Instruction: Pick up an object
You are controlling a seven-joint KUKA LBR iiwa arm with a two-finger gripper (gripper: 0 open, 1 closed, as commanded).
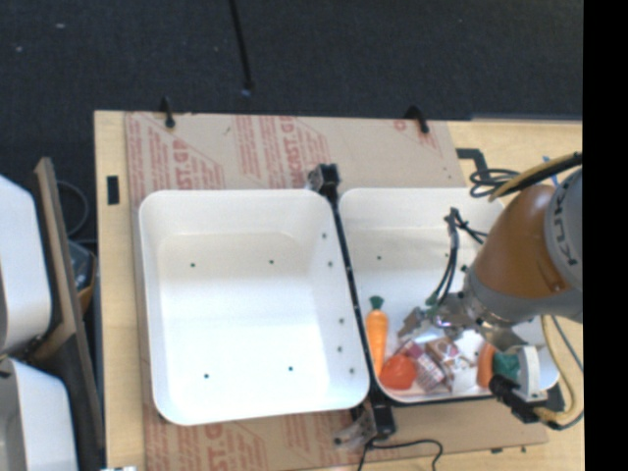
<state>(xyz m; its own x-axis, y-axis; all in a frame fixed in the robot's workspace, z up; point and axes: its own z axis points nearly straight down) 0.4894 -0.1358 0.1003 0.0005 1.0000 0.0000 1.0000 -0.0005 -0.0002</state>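
In the right bin (pixel 392 224) several small objects lie bunched at the near edge. An orange toy carrot (pixel 377 330) with a green top rests against the divider. A red round piece (pixel 397 371) sits just below it, beside a dark red and white crumpled item (pixel 432 366). An orange and teal object (pixel 498 364) lies at the far right. My gripper (pixel 439 324) hangs low over this pile, just right of the carrot, beneath the orange wrist band (pixel 525 243). Nothing shows clearly between its parts.
The left bin (pixel 245 302) stands next to the right one, with a black clip (pixel 324 177) at the top of the shared rim. Cables (pixel 491 180) run along the bench at the right. A cardboard sheet (pixel 255 150) lies under both bins.
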